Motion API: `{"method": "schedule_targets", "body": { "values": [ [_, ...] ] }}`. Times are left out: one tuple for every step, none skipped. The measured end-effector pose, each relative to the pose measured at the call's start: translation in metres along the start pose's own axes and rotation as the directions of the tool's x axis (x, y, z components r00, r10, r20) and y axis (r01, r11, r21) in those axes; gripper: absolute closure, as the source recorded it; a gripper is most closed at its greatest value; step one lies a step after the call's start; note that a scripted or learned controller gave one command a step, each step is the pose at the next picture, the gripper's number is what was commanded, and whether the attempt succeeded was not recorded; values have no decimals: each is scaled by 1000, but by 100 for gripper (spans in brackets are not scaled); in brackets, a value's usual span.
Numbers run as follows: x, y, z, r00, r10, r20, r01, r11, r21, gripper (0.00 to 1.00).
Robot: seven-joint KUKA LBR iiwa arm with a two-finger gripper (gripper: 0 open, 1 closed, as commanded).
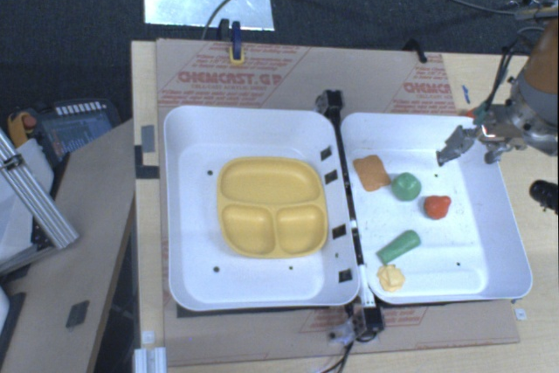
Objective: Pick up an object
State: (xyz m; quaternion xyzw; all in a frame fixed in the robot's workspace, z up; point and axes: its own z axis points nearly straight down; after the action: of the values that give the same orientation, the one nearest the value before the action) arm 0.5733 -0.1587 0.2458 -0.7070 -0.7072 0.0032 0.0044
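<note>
Right bin, at its upper right rim: the gripper [472, 144] hangs above the bin wall, fingers spread apart with nothing between them, likely parked high so it can drop onto any piece.
Landmark: the right bin [498, 275], a shallow white tray beside the left bin [188, 188].
Candidates: five small toy foods lie loose on the right bin's floor, apart from each other, which leaves finger room around each.
Nearest to the gripper: a red tomato-like piece [437, 206], small and rounded, toward the bin's centre.
Green ball [405, 186]: round, just left of the red piece.
Orange slab [372, 173]: flat, near the bin's left wall.
Green cylinder [398, 245]: lies tilted, lower centre.
Yellow lump [390, 278]: by the bin's lower left corner.
Left bin: holds a yellow divided plate [272, 206], probably the drop place.
</note>
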Motion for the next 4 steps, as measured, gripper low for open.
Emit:
{"method": "schedule_targets", "body": {
  "values": [
    [1, 2, -7, 1000, -3, 2, 3, 1000, -12, 0],
    [3, 5, 55, 1000, -2, 1, 2, 1000, -8, 0],
    [2, 15, 109, 1000, -1, 2, 1, 1000, -10, 0],
    [4, 24, 134, 1000, -5, 1, 5, 999, -35, 0]
  ]
}}
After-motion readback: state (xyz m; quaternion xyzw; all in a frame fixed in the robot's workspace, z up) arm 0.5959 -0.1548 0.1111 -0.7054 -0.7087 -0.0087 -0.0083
